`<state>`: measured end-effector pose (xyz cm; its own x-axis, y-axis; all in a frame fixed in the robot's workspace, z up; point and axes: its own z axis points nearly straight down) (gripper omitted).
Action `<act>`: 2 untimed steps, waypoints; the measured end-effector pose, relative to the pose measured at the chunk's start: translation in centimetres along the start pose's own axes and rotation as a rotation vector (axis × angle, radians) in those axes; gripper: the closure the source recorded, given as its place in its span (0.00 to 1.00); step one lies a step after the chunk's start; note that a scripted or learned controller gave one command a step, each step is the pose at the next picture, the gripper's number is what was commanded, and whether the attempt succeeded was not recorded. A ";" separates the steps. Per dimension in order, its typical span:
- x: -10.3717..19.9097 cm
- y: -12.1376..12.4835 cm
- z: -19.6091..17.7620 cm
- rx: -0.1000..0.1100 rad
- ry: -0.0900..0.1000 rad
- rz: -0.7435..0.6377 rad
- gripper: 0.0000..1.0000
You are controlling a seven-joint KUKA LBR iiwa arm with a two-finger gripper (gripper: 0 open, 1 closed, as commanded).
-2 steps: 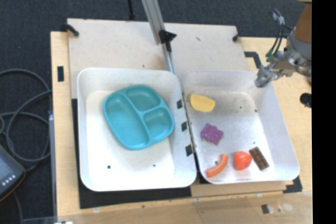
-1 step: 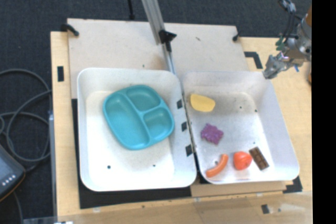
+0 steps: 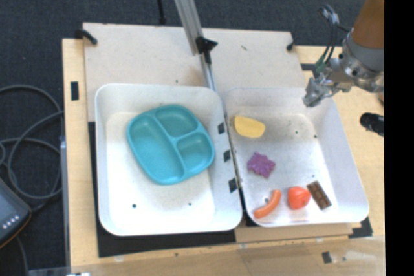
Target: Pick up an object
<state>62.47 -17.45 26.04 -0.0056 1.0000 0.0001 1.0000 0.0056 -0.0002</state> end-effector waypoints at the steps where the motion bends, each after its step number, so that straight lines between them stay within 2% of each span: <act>1: 5.0 -0.6 0.9 0.000 0.000 0.000 1.00; 2: 9.9 -2.4 2.0 0.000 0.001 0.000 1.00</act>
